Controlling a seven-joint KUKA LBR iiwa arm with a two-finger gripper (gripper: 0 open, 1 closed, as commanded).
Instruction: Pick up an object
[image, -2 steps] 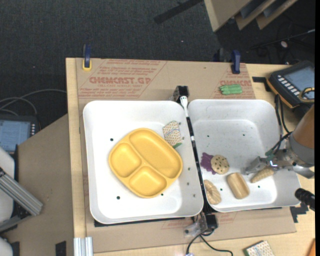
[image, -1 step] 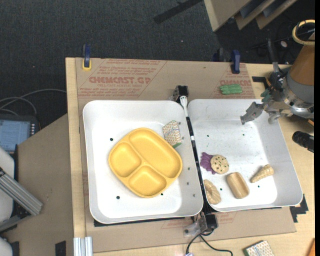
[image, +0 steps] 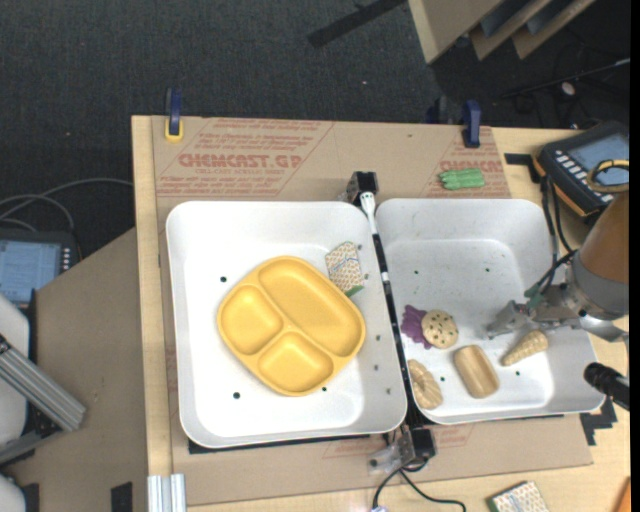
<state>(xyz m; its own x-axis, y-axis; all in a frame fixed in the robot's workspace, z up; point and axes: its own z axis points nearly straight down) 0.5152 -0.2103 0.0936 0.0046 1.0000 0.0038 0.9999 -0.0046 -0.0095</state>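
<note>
- The claw (image: 508, 322) sat low in the right bin (image: 470, 225), toward its right wall, its grey fingers pointing left from the wrist at the frame's right edge. They appeared somewhat spread, with nothing between them, so I judged the claw open and holding nothing.
- The nearest candidate was the cone-shaped piece (image: 526, 347), pale tan, lying just below and slightly right of the fingertips, very near them. Its long axis ran at a slant, from lower left up to upper right, pointed end low.
- The bread roll (image: 476, 370) lay a little farther down and left, long axis running roughly up and down the picture. The cookie (image: 439, 327) and the purple piece (image: 414, 322) touching it sat well to the left of the claw, near the wall shared by the two bins. A tan lumpy piece (image: 424, 384) lay in the lower left corner of the same bin.
- My reading: the move would turn on a short shift down toward the cone, with the fingers turned to straddle its slanted width.
- Room: the upper half of the right bin was bare, leaving free space to lift away. The cone lay close to the right wall, which could crowd the outer finger.
- The left bin (image: 190, 300) held a yellow divided plate (image: 290, 324) and a small patterned piece (image: 345, 265), both well apart from the claw.
- A green object (image: 462, 180) lay on the tabletop (image: 250, 160) beyond the bins.
</note>
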